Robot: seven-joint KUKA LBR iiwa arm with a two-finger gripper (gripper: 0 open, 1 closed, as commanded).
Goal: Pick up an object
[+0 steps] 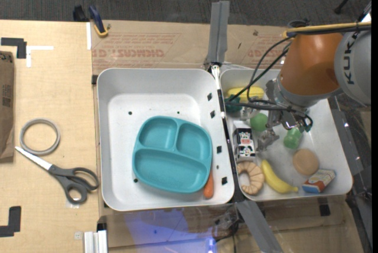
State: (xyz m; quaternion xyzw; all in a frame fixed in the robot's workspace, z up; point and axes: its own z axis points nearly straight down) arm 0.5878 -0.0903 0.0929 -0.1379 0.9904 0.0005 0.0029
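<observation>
I see my gripper [275, 131] low in the right bin [341, 151], between two green objects [258, 122]; I cannot tell how it stands.

The gripper [273, 127] hangs low in the right bin [336, 145] among green toys [258, 122], near a banana [276, 178].

banana [277, 178] | yellow, curved, lying flat | right bin's front, beside croissant [252, 177]
</observation>
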